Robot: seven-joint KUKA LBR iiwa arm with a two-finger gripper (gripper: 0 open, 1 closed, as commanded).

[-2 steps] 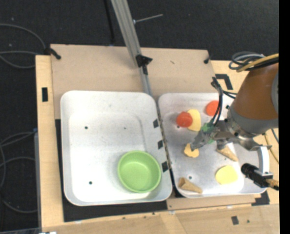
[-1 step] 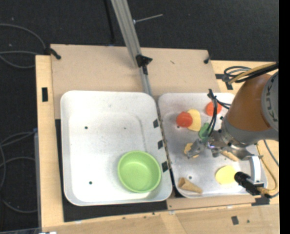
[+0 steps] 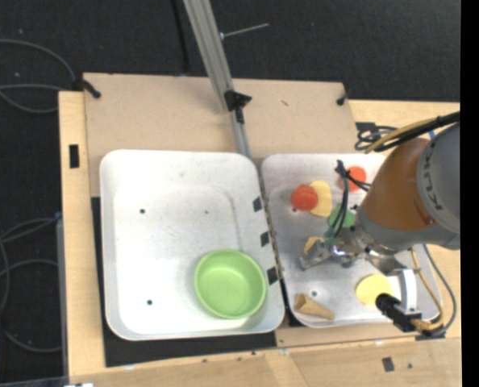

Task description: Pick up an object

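My gripper (image 3: 310,253) is low over the middle of the right bin (image 3: 281,216), pointing left, and its fingers stand open with nothing between them. A red ball (image 3: 304,197) and a yellow piece (image 3: 323,200) lie just beyond it toward the back. A green piece (image 3: 343,218) sits beside the wrist. A tan cone (image 3: 313,305) lies near the front wall. A yellow object (image 3: 372,288) rests at the front right, and a red-orange item (image 3: 356,174) lies at the back, partly behind the arm.
The left bin (image 3: 143,192) holds a light green bowl (image 3: 230,283) at its front right corner. A metal pole (image 3: 213,55) slants up from between the bins. The orange-banded arm covers the right bin's right side.
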